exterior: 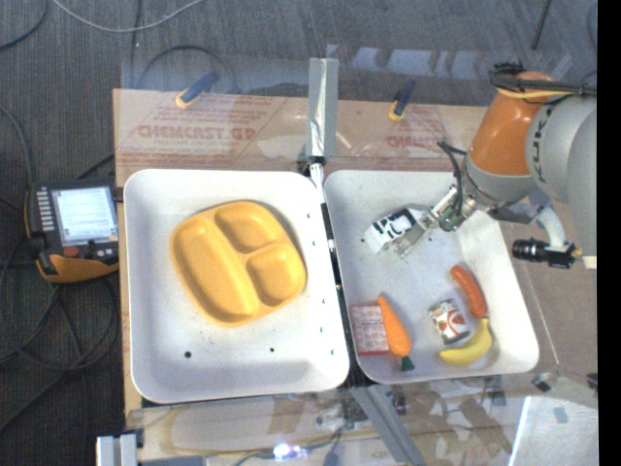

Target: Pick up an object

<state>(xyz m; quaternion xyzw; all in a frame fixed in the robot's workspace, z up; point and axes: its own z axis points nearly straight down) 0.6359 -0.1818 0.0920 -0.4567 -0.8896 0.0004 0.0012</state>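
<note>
From the camera view, I am seeing the white-and-black jaws [396, 231] hanging over the upper part of the right white bin [514, 352]; I cannot tell their opening. Candidate objects are lying below: orange plastic carrot [393, 326], yellow toy banana [468, 348], small red-and-white can [446, 321].

Off to your left there's a handheld controller [78, 223] with a lit screen sitting on the grey carpet [58, 85], and loose cables [97, 13] snake around it and across the top. The bench has a tan printed board [194, 134] along the back with two yellow-and-blue clamps [197, 89] [401, 102] on it. A metal post [321, 105] stands right between them, at the seam where the left bin [146, 357] meets the right bin [427, 270].
</note>
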